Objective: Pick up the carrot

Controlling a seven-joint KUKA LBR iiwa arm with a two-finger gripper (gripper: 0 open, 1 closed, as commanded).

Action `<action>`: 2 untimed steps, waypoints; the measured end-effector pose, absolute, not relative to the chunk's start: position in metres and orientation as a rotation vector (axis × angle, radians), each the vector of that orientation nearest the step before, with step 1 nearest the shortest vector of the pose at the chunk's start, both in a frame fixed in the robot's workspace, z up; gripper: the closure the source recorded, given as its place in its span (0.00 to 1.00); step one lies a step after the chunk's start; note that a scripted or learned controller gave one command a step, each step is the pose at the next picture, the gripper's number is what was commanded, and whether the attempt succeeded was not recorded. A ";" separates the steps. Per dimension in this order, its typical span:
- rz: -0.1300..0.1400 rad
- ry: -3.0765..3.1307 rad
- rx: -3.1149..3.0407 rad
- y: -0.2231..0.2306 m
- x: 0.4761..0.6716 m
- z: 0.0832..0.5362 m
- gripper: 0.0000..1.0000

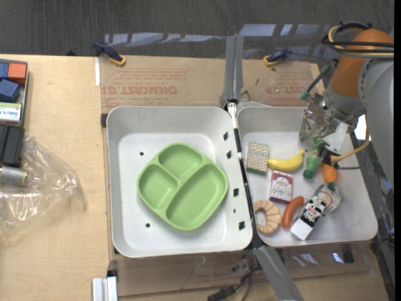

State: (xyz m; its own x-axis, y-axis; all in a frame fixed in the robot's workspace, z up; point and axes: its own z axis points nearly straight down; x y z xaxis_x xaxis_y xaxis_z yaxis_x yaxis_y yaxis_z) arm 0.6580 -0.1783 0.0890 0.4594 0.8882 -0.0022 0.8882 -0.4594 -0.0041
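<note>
End effector (313, 132) above carrot (330, 173) (right bin (360, 227)).

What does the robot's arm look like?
The arm is smooth and grey, with a bright orange band above the wrist. Black and yellow cables loop over the top. At its end sits a dark metal gripper with small green bits on its side.

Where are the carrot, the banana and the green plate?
carrot (330, 174): camera view, on its orange body.
banana (285, 163): camera view, on its middle.
green plate (182, 186): camera view, on the ridge between compartments.
</note>
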 end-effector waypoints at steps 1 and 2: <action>0.005 -1.668 -2.660 -0.118 0.659 0.207 1.00; 0.016 -1.671 -2.655 -0.119 0.659 0.211 1.00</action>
State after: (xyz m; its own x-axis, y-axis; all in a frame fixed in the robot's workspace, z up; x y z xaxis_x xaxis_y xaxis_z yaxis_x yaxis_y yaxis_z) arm 0.6592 -0.1188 0.2113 0.4325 0.9016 -0.0065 0.9016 -0.4325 -0.0090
